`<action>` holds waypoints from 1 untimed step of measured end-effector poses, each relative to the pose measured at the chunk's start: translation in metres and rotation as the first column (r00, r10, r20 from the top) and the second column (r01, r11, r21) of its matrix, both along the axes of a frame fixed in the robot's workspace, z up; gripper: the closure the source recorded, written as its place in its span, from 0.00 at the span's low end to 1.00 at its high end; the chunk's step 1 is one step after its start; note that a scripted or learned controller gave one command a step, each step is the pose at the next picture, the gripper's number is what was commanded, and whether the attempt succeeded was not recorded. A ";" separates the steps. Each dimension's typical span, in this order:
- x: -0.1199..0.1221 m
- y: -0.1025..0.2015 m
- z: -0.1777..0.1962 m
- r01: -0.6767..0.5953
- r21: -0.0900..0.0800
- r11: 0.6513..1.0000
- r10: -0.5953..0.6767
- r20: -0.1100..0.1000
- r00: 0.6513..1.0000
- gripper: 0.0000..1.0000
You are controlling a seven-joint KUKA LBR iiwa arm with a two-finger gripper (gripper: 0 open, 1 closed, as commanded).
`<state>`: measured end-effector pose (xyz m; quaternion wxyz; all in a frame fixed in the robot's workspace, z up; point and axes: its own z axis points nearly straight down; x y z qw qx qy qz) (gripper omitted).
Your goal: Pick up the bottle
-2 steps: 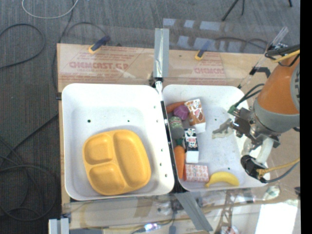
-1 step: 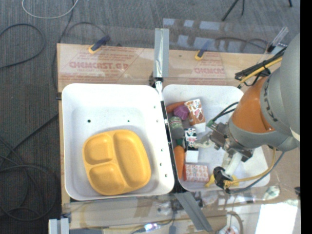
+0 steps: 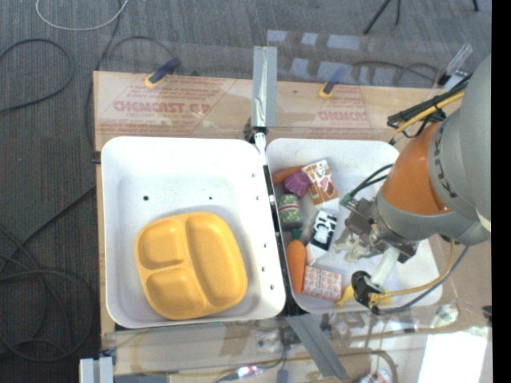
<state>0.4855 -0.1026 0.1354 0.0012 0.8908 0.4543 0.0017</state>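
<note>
**Arm reaching into the right bin**

The small green-and-white bottle (image 3: 289, 208) is lying in the right white bin (image 3: 363, 152), against its left wall, just below a purple block (image 3: 297, 183) and above an orange carrot (image 3: 296, 263). A black-and-white carton (image 3: 322, 230) is resting just beside it. The hand (image 3: 357, 242) is hanging over the bin's middle, apart from the bottle; whether it is released or clenched cannot be told. A yellow compartment tray (image 3: 192, 263) is sitting in the left white bin (image 3: 160, 162).

Overhead slant onto bins (image 3: 192, 154) (both)
</note>
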 end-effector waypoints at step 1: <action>0.000 0.000 0.000 0.000 0.000 1.000 0.000 0.000 1.000 0.00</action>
